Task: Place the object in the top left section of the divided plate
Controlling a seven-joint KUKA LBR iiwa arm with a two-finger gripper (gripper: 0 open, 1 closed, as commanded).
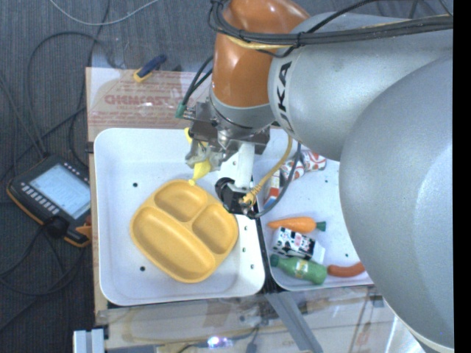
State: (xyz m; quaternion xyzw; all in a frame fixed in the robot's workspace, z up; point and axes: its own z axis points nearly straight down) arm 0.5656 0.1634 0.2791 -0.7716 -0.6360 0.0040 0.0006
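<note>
A yellow divided plate [184, 230] lies in the left white bin [118, 168], tilted so that one small section points up toward the gripper. My gripper [199, 159] hangs over the bin just beyond the plate's upper edge, under the orange wrist band. A small yellow object [200, 170] sticks out from between the fingertips, right above the plate's upper small section [180, 197]. The fingers look shut on it. The arm's bulk hides the top right part of the bin.
The right bin [324, 197] holds an orange carrot [296, 224], a white printed box [299, 243], a green bottle [300, 269] and an orange stick [346, 271]. A black cable end [229, 195] hangs by the plate's right side. A teach pendant [53, 193] lies left of the bench.
</note>
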